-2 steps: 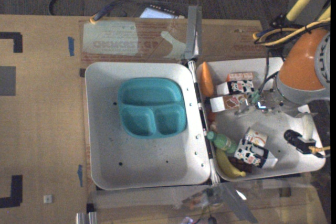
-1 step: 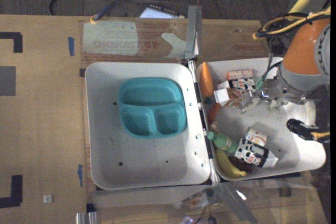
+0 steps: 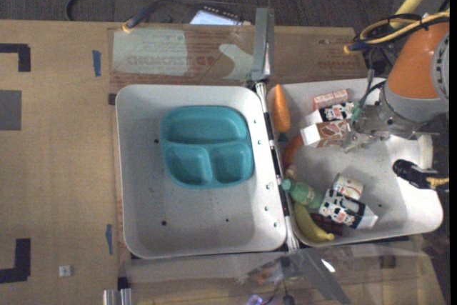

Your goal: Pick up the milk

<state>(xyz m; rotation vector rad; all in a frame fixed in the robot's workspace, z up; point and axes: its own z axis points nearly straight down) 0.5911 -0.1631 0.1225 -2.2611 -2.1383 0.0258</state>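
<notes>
Lying nearest the viewer in the right bin, a cow-patterned milk carton rests on its side, just beside a banana and a green bottle. Farther back in that bin, the gripper hangs beside a brown-and-white carton; how wide it stands cannot be told. Left of that bin, a teal divided tray sits in its neighbour.

Grey arm, orange band, metallic claw.
</notes>
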